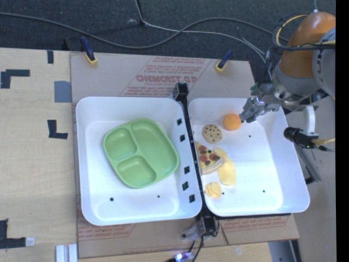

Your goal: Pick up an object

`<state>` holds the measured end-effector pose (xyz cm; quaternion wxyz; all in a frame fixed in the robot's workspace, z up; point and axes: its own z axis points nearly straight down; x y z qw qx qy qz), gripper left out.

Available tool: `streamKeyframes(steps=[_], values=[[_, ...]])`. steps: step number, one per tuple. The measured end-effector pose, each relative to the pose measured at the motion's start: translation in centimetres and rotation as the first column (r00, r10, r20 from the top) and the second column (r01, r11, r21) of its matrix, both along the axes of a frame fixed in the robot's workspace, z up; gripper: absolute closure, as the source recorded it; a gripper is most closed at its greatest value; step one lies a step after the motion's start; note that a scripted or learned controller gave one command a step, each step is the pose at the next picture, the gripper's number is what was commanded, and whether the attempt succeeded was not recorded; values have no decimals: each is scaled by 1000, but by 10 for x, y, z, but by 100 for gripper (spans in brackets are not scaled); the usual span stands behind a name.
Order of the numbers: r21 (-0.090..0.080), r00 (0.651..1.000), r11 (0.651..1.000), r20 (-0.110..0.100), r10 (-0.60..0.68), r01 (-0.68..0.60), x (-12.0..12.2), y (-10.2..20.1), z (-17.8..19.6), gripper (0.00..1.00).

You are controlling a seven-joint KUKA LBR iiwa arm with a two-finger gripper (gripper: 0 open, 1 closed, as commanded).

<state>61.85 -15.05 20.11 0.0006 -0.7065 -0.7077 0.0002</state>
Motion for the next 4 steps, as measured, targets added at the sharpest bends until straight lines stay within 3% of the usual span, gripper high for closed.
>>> streamKeyframes(steps=[1,2,4], values=[[0,1000,1000,1,-1,1,0,1,9,100],[0,1000,1000,1,3,-3,17,52,10,100],[0,1000,1000,0,2,-2,23,159,31,100]])
